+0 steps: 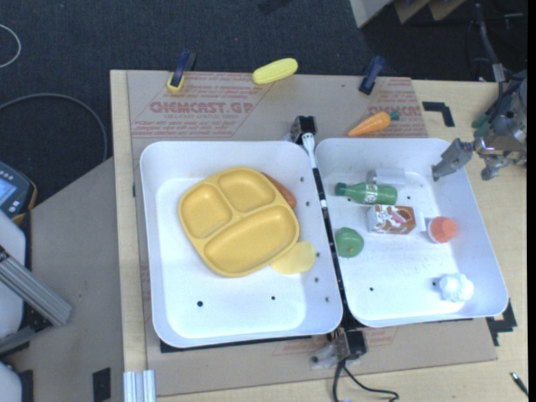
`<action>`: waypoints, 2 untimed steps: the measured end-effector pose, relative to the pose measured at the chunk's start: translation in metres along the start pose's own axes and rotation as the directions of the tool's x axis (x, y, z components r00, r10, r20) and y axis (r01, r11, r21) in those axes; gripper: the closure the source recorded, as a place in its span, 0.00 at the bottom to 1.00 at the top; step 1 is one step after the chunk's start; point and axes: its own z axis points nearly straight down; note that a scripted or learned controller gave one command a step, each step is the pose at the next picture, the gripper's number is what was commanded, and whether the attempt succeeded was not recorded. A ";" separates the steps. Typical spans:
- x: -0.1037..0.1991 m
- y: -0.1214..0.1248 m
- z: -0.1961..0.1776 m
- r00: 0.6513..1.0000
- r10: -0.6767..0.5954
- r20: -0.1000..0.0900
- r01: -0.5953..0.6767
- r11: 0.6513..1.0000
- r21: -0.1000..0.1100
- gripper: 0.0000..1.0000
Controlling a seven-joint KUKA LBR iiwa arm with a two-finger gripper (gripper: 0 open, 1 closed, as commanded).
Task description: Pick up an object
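While my claw (471,159) hangs apparently open and empty at the right white bin's (486,249) two o'clock rim, I'd drop squarely over the small orange ball (442,229).

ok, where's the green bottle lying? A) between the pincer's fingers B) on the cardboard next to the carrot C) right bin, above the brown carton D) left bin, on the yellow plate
C: the green bottle lies in the right bin, just above the brown carton.
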 end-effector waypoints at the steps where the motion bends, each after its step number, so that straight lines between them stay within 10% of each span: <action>1: 0.010 -0.029 0.167 1.000 -0.001 0.002 0.001 1.000 -0.004 0.00; 2: -0.028 0.018 0.193 1.000 -0.003 -0.006 0.003 1.000 0.029 0.00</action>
